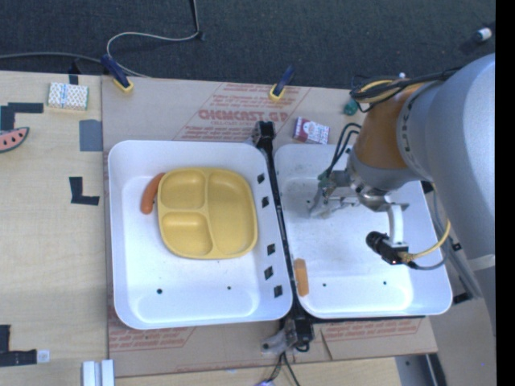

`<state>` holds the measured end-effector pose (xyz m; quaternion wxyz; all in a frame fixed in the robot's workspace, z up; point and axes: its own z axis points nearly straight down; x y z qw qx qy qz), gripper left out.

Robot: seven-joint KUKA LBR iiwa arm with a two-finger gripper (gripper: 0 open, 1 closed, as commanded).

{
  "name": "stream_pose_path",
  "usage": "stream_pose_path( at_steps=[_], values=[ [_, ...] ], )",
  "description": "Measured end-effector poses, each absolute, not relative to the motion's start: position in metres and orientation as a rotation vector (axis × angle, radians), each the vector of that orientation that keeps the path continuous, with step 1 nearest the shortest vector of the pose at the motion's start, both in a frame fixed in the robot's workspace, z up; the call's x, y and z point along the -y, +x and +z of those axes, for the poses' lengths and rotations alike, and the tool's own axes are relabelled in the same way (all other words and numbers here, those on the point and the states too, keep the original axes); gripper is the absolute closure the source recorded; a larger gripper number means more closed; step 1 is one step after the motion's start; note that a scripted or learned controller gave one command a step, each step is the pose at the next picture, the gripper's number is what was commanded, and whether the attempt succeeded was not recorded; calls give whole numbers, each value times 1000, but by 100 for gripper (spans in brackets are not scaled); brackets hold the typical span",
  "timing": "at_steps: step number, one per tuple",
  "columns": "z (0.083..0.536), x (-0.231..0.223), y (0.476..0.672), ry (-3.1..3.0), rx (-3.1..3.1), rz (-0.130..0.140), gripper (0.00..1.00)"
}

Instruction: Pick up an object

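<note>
We note small orange piece lying at right bin's near-left edge, against divider, untouched. Farther in, gripper low over same bin's floor; opening we cannot tell, nothing seen in its grasp. Left bin: yellow divided plate, orange sausage-shaped item touching its left rim.

The yellow plate hides part of the orange sausage.

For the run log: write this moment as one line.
hand: low in right bin, grasp unclear | yellow plate: left bin | orange piece: beside plate | orange piece at divider: untouched
</note>
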<state>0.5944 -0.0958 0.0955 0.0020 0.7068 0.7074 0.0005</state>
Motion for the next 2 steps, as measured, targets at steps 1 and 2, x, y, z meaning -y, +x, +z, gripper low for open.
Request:
stream_pose_path(
  at_steps=[1, 2],
  values=[
    [104, 95, 594, 2219, -2222, 1, 100],
    [113, 94, 594, 2220, -2224, 1, 100]
  ],
)
